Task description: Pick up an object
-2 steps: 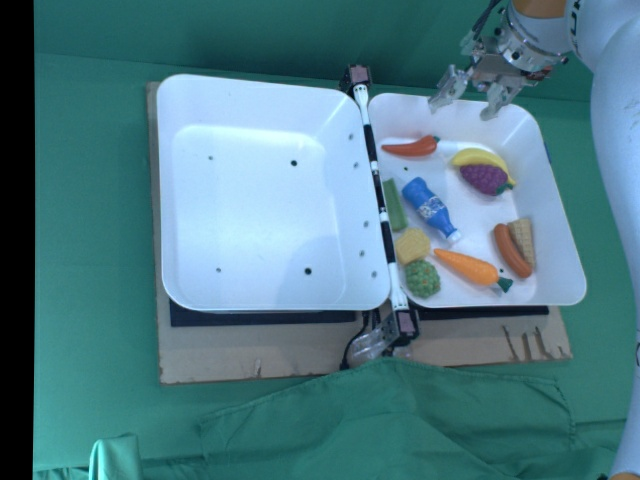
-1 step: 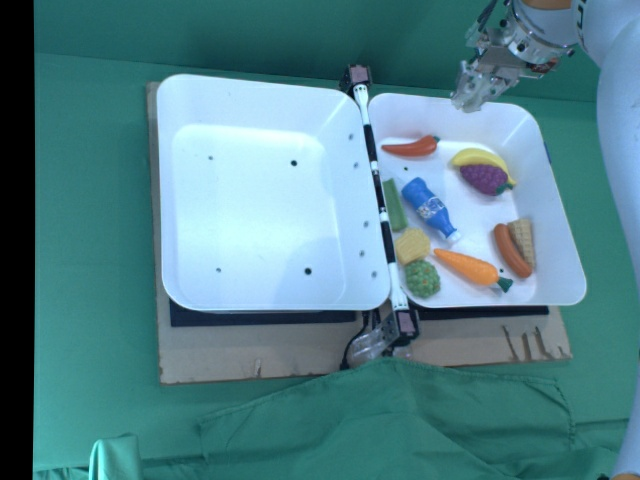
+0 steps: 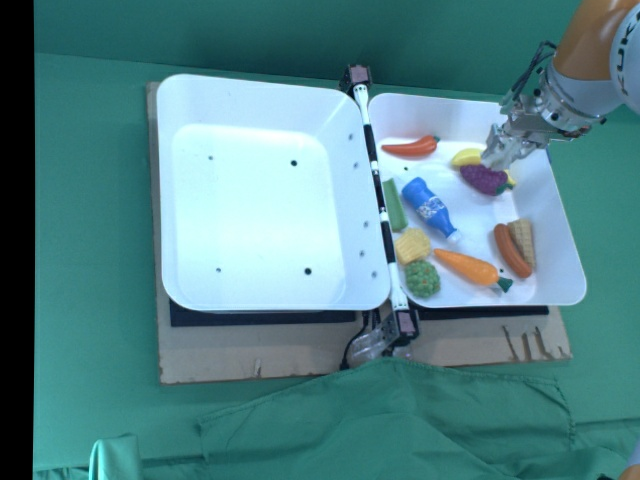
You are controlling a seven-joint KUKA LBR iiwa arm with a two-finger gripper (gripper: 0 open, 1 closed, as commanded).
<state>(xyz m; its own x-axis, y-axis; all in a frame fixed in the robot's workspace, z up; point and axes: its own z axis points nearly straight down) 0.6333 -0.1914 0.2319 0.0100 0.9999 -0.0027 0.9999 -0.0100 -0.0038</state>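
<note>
Green cloth covers the worktop [image 3: 90,218] under both white bins. At the far side of the right bin [image 3: 560,278], purple grapes [image 3: 484,179] lie beside a yellow banana [image 3: 466,156], with the hand [image 3: 500,154] low right over them; whether its grip is wide or narrow I cannot tell. Nearby lie a red chili [image 3: 410,147], blue bottle [image 3: 430,208], carrot [image 3: 470,266] and corn [image 3: 412,245].

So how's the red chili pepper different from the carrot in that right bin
The chili pepper is red with a dark stem and lies near the bin's far side, roughly level. The carrot is orange with a green tip, looks thicker, and lies slanted near the front edge. Both are long, tapered toy vegetables lying flat in the right bin.
</note>
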